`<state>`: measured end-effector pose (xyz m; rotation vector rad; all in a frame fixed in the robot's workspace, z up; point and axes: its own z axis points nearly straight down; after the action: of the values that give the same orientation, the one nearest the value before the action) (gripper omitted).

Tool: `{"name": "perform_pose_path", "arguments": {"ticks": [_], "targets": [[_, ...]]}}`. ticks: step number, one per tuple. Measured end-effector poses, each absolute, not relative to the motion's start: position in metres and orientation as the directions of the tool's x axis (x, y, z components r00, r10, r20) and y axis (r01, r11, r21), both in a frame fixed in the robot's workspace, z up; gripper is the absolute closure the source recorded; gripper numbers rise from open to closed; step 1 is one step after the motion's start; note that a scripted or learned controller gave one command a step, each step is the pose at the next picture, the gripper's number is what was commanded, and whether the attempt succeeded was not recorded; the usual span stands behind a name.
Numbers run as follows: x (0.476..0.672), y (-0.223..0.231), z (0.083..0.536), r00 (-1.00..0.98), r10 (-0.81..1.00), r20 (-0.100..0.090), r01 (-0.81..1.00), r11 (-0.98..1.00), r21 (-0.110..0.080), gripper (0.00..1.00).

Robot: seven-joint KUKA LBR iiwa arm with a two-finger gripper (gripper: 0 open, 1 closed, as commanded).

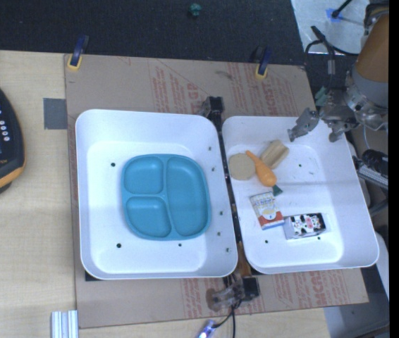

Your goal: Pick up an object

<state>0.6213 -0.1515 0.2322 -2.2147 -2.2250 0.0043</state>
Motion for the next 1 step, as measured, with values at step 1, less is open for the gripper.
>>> {"name": "perform_pose_path", "arguments": {"ticks": [1], "targets": [[0.6321, -0.1079, 0.1055, -0.006, 1.0, -0.001, 1.0, 0.006, -0.007, 0.0]]}}
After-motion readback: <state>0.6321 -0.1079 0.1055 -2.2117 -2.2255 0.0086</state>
